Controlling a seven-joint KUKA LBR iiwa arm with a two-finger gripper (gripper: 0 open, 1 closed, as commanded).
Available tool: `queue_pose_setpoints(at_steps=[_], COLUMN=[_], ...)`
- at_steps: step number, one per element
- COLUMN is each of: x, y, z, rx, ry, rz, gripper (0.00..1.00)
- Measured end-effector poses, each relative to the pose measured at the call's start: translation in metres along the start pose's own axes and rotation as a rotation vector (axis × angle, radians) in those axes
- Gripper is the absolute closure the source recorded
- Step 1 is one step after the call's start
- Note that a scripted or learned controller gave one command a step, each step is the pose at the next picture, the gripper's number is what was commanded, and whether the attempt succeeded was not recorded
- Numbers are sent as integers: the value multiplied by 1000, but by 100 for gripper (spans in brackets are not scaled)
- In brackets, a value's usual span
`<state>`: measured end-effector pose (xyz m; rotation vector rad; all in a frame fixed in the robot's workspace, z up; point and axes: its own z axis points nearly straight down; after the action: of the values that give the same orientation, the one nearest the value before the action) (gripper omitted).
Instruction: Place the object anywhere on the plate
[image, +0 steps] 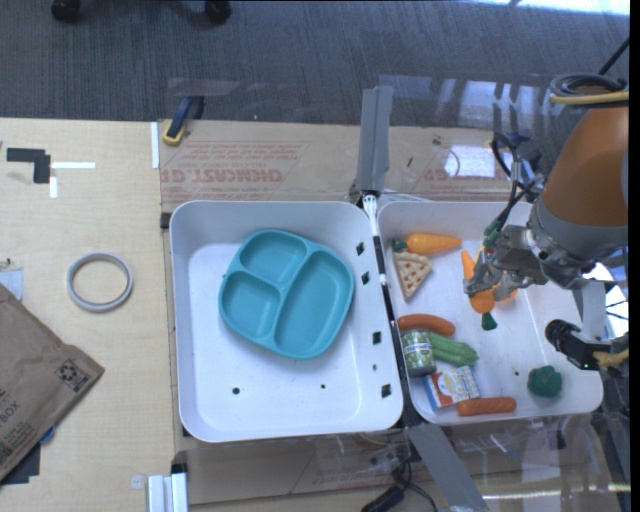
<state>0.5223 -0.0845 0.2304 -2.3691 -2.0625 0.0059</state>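
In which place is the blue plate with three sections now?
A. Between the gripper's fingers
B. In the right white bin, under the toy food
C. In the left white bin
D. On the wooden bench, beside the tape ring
C: the blue plate lies flat on the floor of the left white bin, apart from the toy food, which is in the right bin.

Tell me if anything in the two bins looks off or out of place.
Nothing looks spilled or damaged. The teal plate sits flat in the left bin, and the toy foods lie loose in the right bin, a jumble but contained.
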Motion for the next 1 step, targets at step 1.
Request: queue_pose_setpoints(at_steps=[1], x=[101], y=[-60], z=[40], rx=[2], ry=[0], rz=[-14], gripper=[100])
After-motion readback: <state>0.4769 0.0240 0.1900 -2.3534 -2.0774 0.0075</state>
